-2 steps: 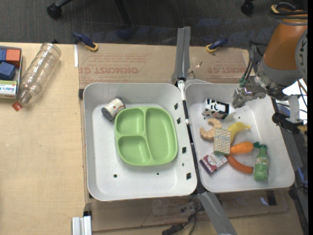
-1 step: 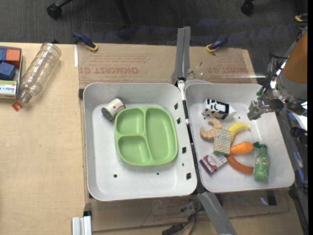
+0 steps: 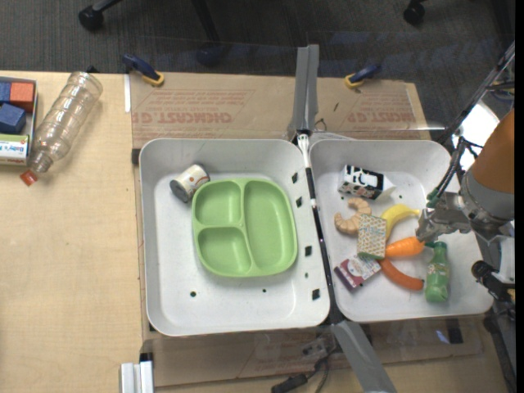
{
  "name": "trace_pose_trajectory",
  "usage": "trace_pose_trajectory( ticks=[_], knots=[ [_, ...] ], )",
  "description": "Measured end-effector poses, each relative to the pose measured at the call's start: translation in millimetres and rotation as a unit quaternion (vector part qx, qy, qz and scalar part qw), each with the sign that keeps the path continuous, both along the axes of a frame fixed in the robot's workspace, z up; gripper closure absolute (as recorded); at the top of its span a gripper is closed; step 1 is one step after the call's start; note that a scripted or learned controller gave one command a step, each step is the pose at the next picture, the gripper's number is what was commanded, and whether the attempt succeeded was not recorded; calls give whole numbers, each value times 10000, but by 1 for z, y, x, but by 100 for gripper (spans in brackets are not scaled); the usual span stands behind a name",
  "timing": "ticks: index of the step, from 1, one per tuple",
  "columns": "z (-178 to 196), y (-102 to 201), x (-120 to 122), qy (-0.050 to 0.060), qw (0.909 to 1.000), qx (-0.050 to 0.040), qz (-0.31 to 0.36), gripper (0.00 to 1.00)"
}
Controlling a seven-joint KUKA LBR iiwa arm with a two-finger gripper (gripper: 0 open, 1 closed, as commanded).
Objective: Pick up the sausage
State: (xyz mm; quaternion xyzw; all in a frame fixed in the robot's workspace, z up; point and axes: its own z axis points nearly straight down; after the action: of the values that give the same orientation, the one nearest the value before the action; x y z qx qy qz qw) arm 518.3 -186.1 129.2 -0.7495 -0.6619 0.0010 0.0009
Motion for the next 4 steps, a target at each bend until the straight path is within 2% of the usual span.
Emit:
trace_pose_trajectory(
  ticks=[1,2,3,4],
  knots=[
    [57,-30,-15,-9,9974,-10,-724,100],
    [57,-30,-15,-9,9974,-9,-726,0],
    [66,-31,-15,-7,9974,-15,-716,100],
    [79,18,27,-4,9937,-6,-1117,100]
  ],
)
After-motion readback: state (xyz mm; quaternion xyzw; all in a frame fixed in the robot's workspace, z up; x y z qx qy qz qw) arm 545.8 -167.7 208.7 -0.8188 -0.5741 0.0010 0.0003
